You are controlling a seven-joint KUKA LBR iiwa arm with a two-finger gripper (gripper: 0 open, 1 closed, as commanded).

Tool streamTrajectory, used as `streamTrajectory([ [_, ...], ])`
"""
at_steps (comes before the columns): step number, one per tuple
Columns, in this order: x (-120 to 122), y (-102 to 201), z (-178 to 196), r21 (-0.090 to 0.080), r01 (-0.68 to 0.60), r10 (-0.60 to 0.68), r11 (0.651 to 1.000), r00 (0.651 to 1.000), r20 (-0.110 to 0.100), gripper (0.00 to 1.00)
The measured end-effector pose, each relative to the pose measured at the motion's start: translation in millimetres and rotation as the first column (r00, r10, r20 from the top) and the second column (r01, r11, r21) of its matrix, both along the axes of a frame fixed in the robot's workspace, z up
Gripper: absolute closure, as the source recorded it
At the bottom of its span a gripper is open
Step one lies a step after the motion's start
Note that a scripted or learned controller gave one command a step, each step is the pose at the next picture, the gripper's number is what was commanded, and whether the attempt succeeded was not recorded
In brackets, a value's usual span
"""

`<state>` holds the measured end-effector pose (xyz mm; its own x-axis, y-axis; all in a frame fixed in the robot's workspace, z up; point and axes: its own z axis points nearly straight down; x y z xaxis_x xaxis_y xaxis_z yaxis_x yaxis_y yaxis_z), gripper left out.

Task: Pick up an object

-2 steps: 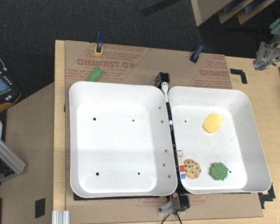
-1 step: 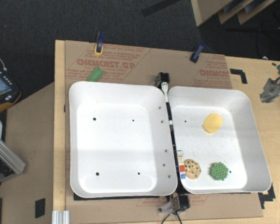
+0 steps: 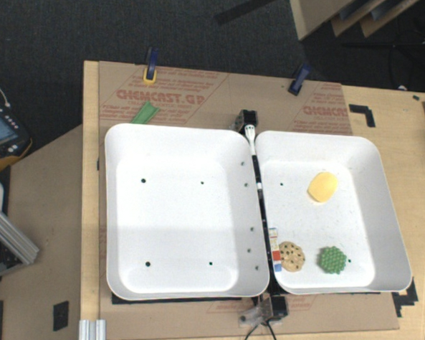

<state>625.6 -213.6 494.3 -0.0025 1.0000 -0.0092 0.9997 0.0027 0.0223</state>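
Two white bins are sitting side by side on the tabletop (image 3: 203, 93), and everything worth grabbing is lying in the right bin (image 3: 382, 212). A yellow lump (image 3: 323, 186) is resting up toward the far right part, well apart from the rest. Down near the front edge a tan cookie (image 3: 290, 256) is lying just beside the divider, with a small red-and-white item (image 3: 276, 256) touching or nearly touching its left side, and a green knobbly piece (image 3: 332, 259) is sitting near it on the right. The left bin (image 3: 125, 196) is showing just its dark spots.

I cannot tell whether the claw is wide or narrow from where I am standing.

To my eye the pick is not yet begun, so choosing well is the job now. The yellow lump is looking like the safest target: it is standing alone with room on every side for fingers to straddle it. The cookie is looking flat and crowded against the wall, so it could slip or get pinched with its neighbour.
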Motion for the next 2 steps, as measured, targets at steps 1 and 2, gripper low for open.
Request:
streamTrajectory([
  [1, 11, 6, -162, 0.014, 0.003, -0.002, 1.000, 0.999, -0.037, 1.00],
  [2, -53, -11, -188, 0.010, 0.006, -0.006, 1.000, 1.000, -0.028, 1.00],
])
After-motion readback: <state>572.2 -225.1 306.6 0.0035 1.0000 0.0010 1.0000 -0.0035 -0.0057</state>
